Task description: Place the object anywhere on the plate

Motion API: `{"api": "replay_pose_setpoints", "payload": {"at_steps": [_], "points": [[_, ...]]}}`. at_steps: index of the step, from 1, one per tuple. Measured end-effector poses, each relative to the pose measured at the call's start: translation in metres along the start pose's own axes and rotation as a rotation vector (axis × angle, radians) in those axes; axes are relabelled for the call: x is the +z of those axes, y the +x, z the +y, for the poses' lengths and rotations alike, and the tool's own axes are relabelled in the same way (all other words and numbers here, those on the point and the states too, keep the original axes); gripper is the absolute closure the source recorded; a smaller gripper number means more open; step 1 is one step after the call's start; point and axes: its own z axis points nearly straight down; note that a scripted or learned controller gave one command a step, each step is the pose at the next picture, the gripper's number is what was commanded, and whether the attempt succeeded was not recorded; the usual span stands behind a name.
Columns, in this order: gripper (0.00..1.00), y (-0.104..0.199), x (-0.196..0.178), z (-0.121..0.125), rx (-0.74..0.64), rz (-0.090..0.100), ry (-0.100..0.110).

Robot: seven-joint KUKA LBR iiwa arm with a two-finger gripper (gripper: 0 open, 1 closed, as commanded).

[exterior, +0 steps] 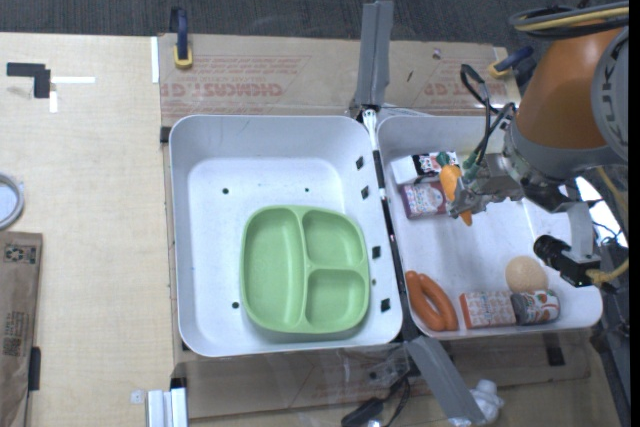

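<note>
Over right bin (480, 260), gripper (462, 207) holding carrot (452, 183), plate (304, 269) left

The green plate (304, 268) lies unobstructed, with bare bin floor (270, 177) around it.

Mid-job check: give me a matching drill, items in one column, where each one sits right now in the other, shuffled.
Items:
1. green plate
2. orange sausages
3. beige ball
4. pincer

Places:
A. right bin, near front-left corner
B. left bin, middle
C. over the right bin, beside a purple packet
D. right bin, just behind a carton lying at the front

Pairs: 1-B, 2-A, 3-D, 4-C
</note>
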Motion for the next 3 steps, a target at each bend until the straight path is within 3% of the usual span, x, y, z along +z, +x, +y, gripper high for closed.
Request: {"api": "replay_pose_setpoints", "payload": {"at_steps": [1, 2, 3], "points": [[1.0, 0.023, 0.0, -0.007, -0.049, 0.0, 0.002], [1.0, 0.097, 0.0, -0.01, -0.121, -0.001, 0.002], [0.0, 0.097, 0.0, -0.01, -0.12, -0.001, 0.002]]}}
